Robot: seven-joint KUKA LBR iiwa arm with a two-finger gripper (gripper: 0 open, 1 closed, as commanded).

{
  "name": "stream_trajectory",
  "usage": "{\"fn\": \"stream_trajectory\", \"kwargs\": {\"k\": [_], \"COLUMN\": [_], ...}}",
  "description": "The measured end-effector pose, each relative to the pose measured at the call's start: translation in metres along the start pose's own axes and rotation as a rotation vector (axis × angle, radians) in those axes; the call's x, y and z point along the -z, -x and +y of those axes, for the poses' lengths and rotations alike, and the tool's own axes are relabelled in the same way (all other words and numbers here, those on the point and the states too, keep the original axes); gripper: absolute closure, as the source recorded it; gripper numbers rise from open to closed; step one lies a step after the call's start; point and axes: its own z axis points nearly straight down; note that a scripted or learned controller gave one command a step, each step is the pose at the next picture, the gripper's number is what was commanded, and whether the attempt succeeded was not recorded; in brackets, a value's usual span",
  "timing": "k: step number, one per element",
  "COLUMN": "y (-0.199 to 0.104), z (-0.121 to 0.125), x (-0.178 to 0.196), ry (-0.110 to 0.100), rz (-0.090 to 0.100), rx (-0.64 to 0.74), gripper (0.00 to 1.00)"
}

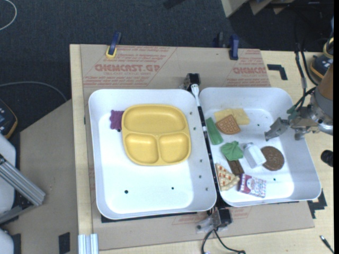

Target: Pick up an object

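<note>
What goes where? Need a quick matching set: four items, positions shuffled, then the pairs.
Items:
1. yellow tray
2. purple item
3. brown round patty
4. pizza slice

Positions:
A. right bin, front edge, beside the red packet
B. middle of the left bin
C. left bin, at the tray's back-left corner
D. right bin, below the pincer

Pairs: 1-B, 2-C, 3-D, 4-A

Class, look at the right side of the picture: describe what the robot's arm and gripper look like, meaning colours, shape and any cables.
The arm is grey and rounded, with an orange band near the wrist. Dark cables run alongside it. The gripper is grey metal with two slim fingers, one ending in a pointed, wedge-like tip.
</note>
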Motion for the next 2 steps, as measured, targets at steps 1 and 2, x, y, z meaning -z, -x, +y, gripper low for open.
{"fn": "stream_trajectory", "kwargs": {"k": [1,2], "y": [0.000,-0.010], "z": [0.003,0.000], "x": [0.006,-0.044], "ry": [0.012,0.005], "rz": [-0.003,0.000], "rx": [0.003,0.003], "gripper": [0.00,0.00]}}
